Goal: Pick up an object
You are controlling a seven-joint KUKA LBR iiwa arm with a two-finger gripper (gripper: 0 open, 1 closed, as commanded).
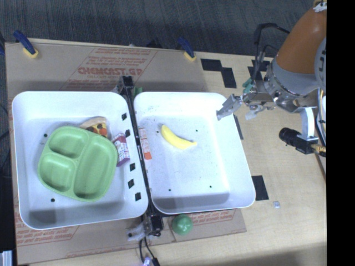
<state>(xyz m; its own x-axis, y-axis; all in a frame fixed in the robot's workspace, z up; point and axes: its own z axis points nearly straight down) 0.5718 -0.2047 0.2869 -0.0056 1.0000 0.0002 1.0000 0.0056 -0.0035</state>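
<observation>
A yellow banana (176,138) lies in the right bin (233,165), towards its back left. My gripper (228,106) hangs over that bin's back right rim, up and to the right of the banana and well apart from it. Nothing shows in its grasp. The grey arm with its orange band (302,37) comes in from the right. In the left bin (28,204) rests a green divided plate (76,162). A flat orange-and-tan item (97,127) pokes out from behind the plate, and a purple packet (122,148) lies at the plate's right.
A slim white-and-orange packet (144,143) lies along the right bin's left wall, by the divider between the bins. A green ball (181,224) sits on the cardboard in front of the right bin. Black clips (127,85) join the bins at back and front.
</observation>
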